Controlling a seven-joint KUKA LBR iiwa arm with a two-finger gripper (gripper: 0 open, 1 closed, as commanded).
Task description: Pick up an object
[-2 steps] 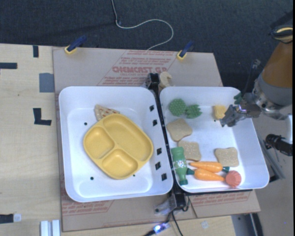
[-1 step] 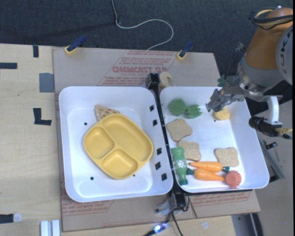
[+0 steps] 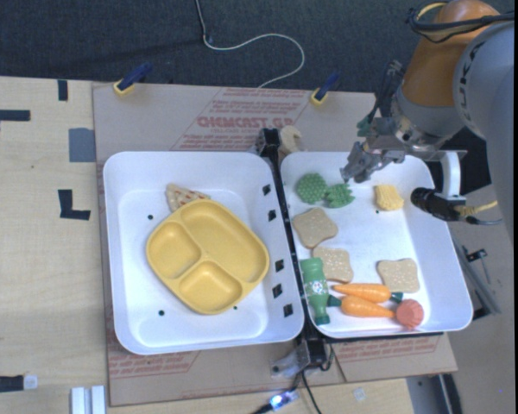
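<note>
The gripper hangs over the far part of the right bin, its tip just right of and slightly beyond the green broccoli piece, which lies beside a rounder green leafy piece at the bin's far left. Whether the tool is spread wide or narrow I cannot tell; the tip is small and dark against the white floor, and nothing is visibly held in it. The broccoli looks like the likeliest target, being nearest: it lies a little nearer and to the left of the tip, so the coming move would call for a short shift that way and a descent. A yellow corn piece sits just to the right of the tip, close enough to be nudged. Further toward the near side lie three toast slices, a green bottle, two carrots and a red piece. The left bin holds a yellow divided tray with a waffle wedge at its far edge.
</note>
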